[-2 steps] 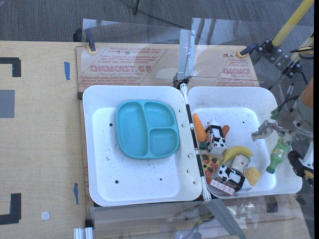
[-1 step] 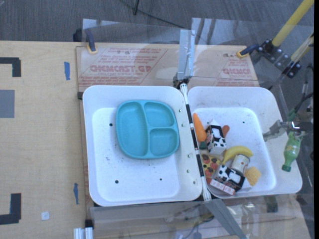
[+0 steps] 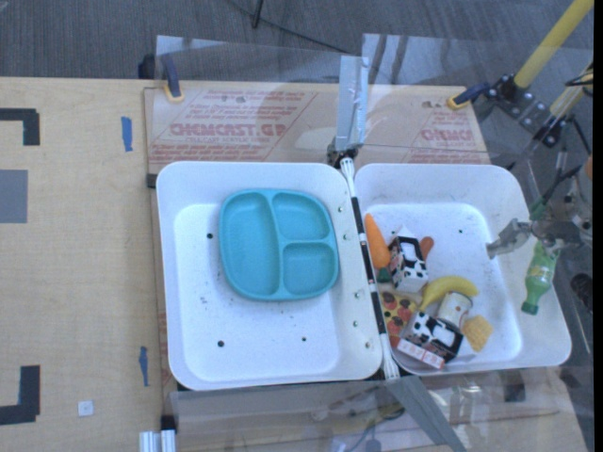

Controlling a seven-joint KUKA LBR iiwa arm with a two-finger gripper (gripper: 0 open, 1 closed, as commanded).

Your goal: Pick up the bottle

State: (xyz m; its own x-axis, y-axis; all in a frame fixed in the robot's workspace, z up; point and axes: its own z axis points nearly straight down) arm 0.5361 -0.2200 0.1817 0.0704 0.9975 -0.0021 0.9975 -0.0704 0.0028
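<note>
A: Where is the small green plastic bottle [image 3: 538, 283] seen?

B: It is seen upright at the right rim of the right white bin [image 3: 471, 182], at about three o'clock from the bin's middle.

A: How is it placed relative to the two-finger gripper [image 3: 533, 234]?

B: The gripper is seen just above its cap, at twelve o'clock; the neck appears to be met by the metal fingers [image 3: 504, 239], yet whether it is clasped, or how wide they are parted, cannot be told.

A: What else is found?

B: A heap of toy food, with a yellow banana [image 3: 448, 288] and an orange carrot [image 3: 377, 241], is seen at nine o'clock from the bottle. A teal sectioned plate [image 3: 279, 244] is held in the left white bin [image 3: 188, 252].
</note>
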